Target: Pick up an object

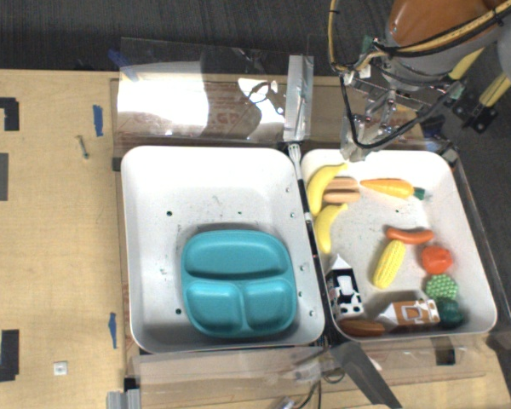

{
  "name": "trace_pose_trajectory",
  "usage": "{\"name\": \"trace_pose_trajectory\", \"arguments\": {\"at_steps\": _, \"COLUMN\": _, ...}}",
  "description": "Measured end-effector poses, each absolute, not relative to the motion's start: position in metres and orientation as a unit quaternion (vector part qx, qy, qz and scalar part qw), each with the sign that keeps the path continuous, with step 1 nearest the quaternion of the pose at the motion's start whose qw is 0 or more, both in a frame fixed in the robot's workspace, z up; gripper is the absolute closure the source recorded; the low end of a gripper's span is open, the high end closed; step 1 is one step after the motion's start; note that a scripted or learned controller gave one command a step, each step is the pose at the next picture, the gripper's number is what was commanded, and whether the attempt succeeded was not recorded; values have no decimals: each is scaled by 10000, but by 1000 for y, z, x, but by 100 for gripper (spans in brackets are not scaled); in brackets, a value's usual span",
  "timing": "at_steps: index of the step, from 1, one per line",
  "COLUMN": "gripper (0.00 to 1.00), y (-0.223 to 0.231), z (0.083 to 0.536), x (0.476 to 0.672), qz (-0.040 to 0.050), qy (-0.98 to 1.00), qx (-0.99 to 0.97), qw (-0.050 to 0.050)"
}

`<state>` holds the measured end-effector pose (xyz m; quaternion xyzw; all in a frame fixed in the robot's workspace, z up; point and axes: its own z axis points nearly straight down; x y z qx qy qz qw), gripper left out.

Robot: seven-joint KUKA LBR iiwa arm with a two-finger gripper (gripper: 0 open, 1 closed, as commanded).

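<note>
Silver metal is seen at the tip of the arm, where the pincer is hung just over the far left corner of the right bin. Whether the pincer is open or shut cannot be told, because it is small and tangled with wires. Nothing is seen held in it.

Toy food to be picked up is spread inside the right bin. A yellow banana is laid by the left wall of that bin, just below the pincer. A hot dog is rested against the banana. An orange carrot is laid near the far wall of the bin. A red sausage is found in the middle of the bin, and a yellow corn cob is placed just beside it. A red tomato and a bumpy green ball are set near the right wall of the bin. An orange carton and a brown sausage are laid along the near wall. A black and white box is kept by the left wall of the bin.

A blue-green tray is laid in the left bin, which is pressed against the right bin's left wall.
</note>
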<state>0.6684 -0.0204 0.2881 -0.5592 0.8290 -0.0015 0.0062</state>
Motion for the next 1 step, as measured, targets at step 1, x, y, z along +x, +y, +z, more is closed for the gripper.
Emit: {"name": "trace_pose_trajectory", "arguments": {"at_steps": 1, "gripper": 100, "y": -47, "z": 283, "x": 668, "qz": -15, "qy": 7365, "qx": -6765, "qw": 51}}
